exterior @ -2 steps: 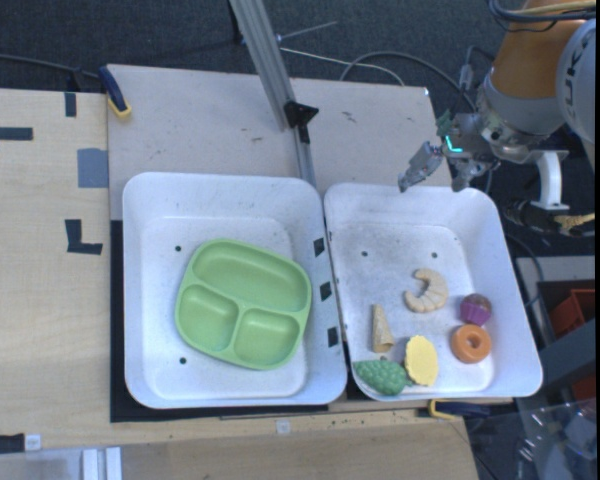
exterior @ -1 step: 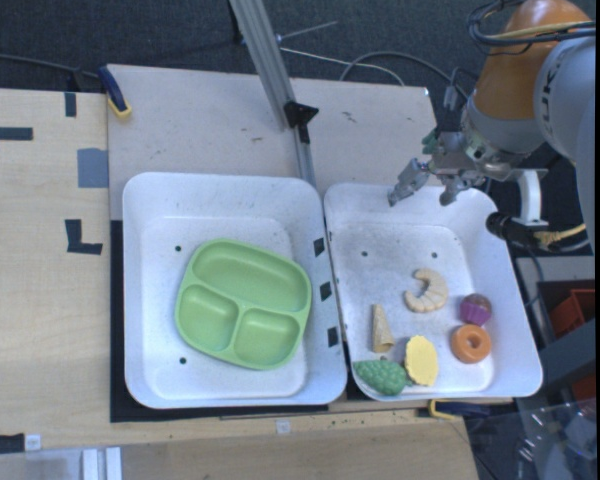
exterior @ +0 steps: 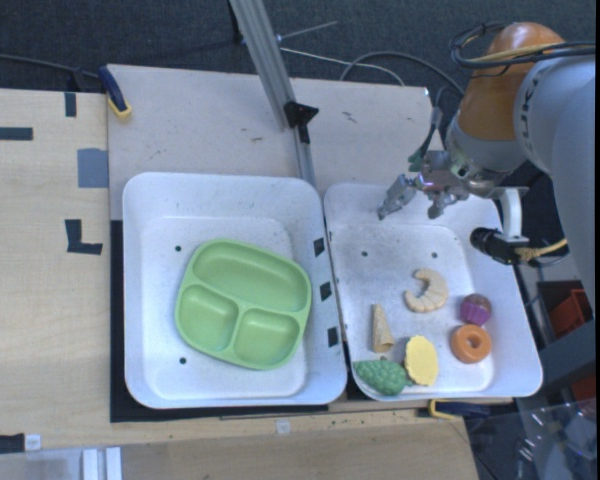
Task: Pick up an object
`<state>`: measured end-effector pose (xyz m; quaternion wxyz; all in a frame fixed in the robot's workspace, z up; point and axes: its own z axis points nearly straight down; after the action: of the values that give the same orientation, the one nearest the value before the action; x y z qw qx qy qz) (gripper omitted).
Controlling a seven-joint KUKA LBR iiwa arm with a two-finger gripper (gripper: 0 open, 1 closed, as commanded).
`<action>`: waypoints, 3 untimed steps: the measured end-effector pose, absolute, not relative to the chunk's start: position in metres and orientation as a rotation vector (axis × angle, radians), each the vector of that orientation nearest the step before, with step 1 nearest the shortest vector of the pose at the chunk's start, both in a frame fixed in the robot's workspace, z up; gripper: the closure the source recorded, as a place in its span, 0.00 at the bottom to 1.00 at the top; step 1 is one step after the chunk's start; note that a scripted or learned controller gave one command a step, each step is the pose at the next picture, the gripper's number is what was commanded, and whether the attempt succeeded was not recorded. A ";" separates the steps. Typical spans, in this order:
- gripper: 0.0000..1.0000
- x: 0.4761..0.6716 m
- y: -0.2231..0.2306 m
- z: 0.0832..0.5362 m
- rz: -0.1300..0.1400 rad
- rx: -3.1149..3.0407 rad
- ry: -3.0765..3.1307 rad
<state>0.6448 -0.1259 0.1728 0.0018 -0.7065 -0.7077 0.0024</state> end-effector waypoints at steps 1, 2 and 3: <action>0.00 0.639 -0.128 0.127 0.008 -2.217 -2.220; 1.00 0.641 -0.127 0.141 0.003 -2.217 -2.225; 1.00 0.652 -0.127 0.197 -0.005 -2.222 -2.227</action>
<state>0.6516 -0.1267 0.1972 -0.0021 -0.7062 -0.7080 -0.0016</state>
